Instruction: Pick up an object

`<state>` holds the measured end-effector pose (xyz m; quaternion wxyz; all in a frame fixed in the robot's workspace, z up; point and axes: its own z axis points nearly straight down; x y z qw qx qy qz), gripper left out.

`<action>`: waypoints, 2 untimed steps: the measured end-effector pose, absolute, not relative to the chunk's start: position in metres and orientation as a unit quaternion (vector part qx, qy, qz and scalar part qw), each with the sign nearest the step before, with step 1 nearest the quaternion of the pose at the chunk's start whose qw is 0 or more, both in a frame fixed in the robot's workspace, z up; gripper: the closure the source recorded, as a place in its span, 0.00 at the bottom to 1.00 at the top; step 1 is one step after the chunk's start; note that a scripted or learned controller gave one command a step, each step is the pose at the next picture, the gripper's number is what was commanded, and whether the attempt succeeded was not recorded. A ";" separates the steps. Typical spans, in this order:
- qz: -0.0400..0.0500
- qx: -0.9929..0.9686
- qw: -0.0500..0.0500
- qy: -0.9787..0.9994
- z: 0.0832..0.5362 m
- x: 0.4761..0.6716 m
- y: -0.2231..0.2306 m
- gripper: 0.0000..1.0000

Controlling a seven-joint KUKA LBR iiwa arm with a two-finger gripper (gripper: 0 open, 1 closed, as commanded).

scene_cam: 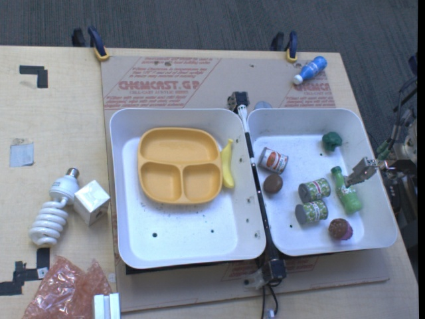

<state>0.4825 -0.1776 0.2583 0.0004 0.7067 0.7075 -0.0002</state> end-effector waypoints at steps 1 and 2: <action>0.000 0.708 0.000 0.707 0.105 0.502 -0.154 0.00; 0.000 0.707 0.001 0.707 0.093 0.561 -0.137 0.00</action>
